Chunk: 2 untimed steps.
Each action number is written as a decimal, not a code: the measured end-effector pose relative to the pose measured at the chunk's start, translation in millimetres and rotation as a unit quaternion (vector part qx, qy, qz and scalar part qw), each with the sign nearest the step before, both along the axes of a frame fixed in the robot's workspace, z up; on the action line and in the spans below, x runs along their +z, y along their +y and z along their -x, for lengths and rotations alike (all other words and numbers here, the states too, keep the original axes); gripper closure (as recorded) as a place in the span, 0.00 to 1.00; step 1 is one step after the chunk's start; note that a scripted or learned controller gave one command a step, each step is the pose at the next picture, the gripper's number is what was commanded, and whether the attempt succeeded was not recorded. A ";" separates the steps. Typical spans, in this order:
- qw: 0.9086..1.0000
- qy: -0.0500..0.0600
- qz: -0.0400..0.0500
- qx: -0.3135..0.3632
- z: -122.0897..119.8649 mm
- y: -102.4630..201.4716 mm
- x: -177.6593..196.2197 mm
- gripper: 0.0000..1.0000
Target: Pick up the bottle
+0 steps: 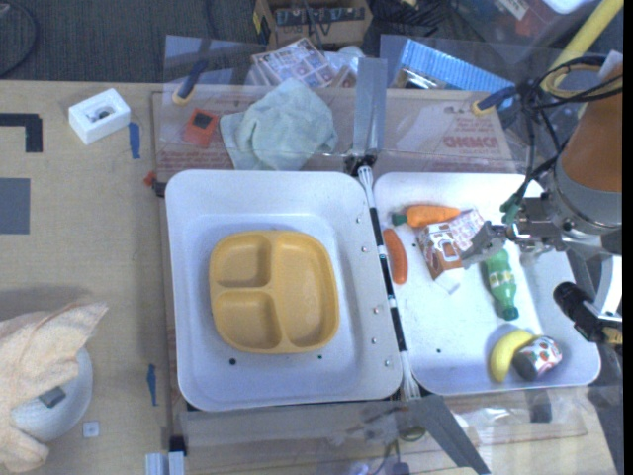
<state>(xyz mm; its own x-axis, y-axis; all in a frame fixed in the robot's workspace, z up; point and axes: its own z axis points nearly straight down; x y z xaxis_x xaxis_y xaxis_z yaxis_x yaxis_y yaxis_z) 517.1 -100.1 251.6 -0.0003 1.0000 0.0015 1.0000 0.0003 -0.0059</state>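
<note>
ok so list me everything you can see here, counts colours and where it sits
bottle: 1, green, right bin, lying flat beside the gripper
carrots: 2, orange, right bin, one along the far edge, one along the left wall
carton: 1, brown and white, right bin, between the carrots and the bottle
banana: 1, yellow, right bin, near corner
can: 1, dark with a red patch, touching the banana
bins: 2, white, side by side on the bench
divided plate: 1, yellow, middle of the left bin
cloth: 1, pale green, behind the left bin
small box: 1, white, bench, far left
towel: 1, cream, near left edge
arm: 1, grey and orange, right side
gripper: 1, dark, over the right bin by the bottle's top
</note>
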 end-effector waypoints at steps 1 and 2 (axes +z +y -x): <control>0.998 -0.003 0.001 0.056 -23.5 -78.9 -19.8 0.00; 1.000 -0.003 0.002 0.023 -27.8 -87.2 -159.3 0.00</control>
